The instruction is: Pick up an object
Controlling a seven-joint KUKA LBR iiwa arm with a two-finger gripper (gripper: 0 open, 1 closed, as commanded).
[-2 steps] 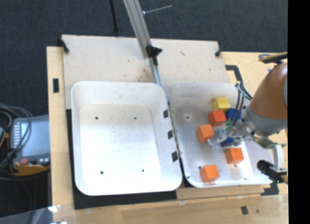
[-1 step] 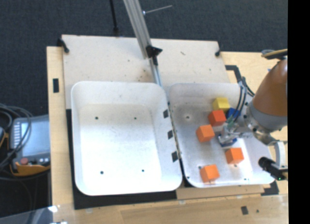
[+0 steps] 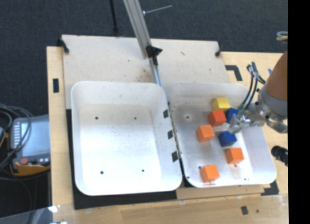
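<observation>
While the arm reached in from the right, its pincer (image 3: pixel 238 122) hung low over the right bin (image 3: pixel 256 172), right in the thick of the blocks! Whether it was open or closed, I could not tell; the tip was a blur among cables. Just below it sat a blue block (image 3: pixel 226 138), with another blue block (image 3: pixel 232 113) tucked half behind the tip. A yellow block (image 3: pixel 222 103) and an orange-red block (image 3: pixel 217 117) crowded in just beside them, so this was tight work. To do it well, I judged, the pincer had to centre over one block, the lower blue one looking handiest, drop straight and avoid nudging neighbours. Three orange blocks, one (image 3: pixel 205 133), two (image 3: pixel 234 155), three (image 3: pixel 209 172), lay more apart. The left bin (image 3: pixel 77 97) waited alongside on the counter (image 3: pixel 54 73).
</observation>
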